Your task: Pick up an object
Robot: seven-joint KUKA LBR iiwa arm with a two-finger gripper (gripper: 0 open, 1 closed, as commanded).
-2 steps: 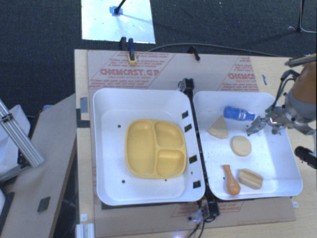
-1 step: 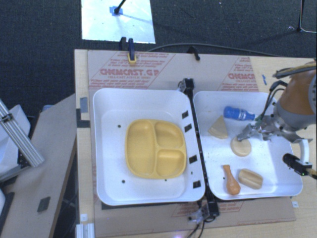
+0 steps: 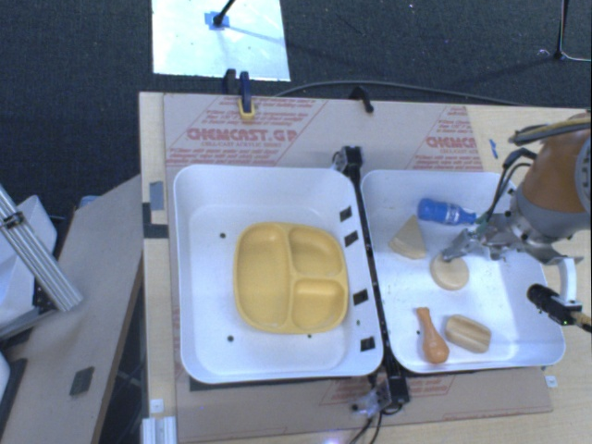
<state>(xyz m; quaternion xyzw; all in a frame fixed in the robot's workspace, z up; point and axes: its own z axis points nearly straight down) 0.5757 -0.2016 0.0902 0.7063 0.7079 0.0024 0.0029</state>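
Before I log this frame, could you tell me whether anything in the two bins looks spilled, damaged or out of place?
Nothing stands out. The yellow divided plate lies flat in the left bin. In the right bin, the blue bottle lies on its side among loose toy foods, as expected for a picking bin. The hand sits above them.

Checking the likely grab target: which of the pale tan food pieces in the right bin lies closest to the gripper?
The round flat piece, directly beside the gripper. The wedge lies further left; the bread roll sits lower, near the front.

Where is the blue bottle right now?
In the camera view, the blue bottle lies on its side near the far edge of the right bin, just behind the tan wedge and round disc.
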